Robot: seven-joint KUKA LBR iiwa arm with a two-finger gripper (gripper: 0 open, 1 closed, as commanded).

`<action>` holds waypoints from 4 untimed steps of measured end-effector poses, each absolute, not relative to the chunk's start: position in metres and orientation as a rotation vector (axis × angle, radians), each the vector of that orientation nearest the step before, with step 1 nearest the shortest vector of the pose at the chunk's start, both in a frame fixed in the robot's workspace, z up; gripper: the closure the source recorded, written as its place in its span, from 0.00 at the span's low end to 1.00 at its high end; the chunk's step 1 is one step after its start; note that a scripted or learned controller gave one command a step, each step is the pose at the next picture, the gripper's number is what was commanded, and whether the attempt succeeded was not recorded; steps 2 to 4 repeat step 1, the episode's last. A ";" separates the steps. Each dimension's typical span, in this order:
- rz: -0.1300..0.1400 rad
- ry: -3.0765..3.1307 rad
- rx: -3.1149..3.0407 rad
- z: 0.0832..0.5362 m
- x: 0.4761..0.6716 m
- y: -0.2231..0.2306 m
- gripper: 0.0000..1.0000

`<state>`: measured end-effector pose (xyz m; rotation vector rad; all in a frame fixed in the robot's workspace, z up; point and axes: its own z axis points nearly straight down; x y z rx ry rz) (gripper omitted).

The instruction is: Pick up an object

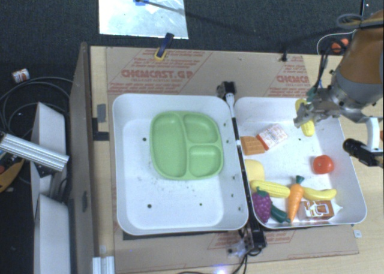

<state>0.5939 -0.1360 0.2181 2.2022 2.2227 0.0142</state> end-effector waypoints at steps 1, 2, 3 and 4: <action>0.005 2.235 2.207 0.212 0.599 -0.041 1.00; 0.005 2.235 2.207 0.212 0.599 -0.041 1.00; 0.005 2.235 2.207 0.212 0.599 -0.041 1.00; 0.005 2.235 2.207 0.212 0.599 -0.041 1.00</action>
